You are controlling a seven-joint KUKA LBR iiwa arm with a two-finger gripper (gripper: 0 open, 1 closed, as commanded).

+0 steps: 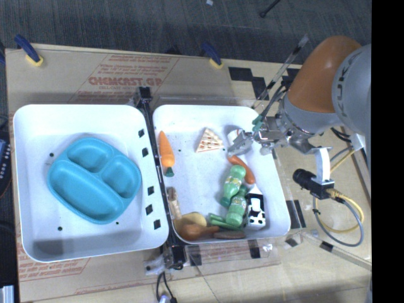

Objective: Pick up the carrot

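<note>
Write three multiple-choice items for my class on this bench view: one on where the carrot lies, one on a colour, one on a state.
1. Where does the orange plastic carrot with a green top lie?
A. In the left bin, on the tray
B. In the right white bin, along its left wall
C. On the cardboard outside both bins

2. What colour is the divided plastic tray in the left white bin?
A. Red
B. Yellow
C. Light blue

3. How does the carrot stand to the gripper?
A. Apart from it, resting on the bin floor
B. Lifted above the bin
C. Lying on the tray

Answers: 1 B, the carrot lies beside the divider inside the right bin. 2 C, the tray is plainly light blue. 3 A, the gripper is near the right bin's upper right, with the triangular sandwich toy between it and the carrot.
</note>
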